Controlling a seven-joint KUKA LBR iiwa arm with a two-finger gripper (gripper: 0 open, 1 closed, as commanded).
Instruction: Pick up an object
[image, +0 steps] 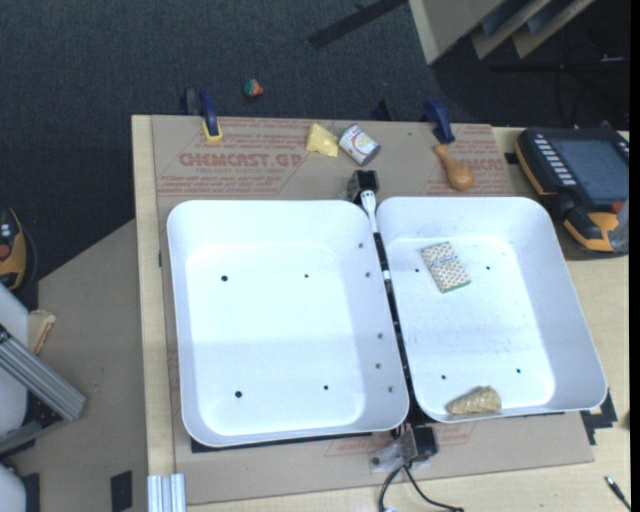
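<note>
Speckled packet (445, 267) — long axis near-vertical

I see the bench (100, 300) as a light wood surface topped by a brown board (250, 155) printed with red lettering. Two shallow white bins rest on the board side by side, the left bin (180, 300) and the right bin (570, 300), their inner rims touching. On the board's far strip I read, left to right: a blue-and-yellow clamp (209, 115), a yellow wedge (322, 140), a small white box (359, 144), a second blue clamp (437, 120), and an orange-brown wooden piece (455, 168). A handheld control pendant (580, 180) lies at the bench's right edge.
</note>
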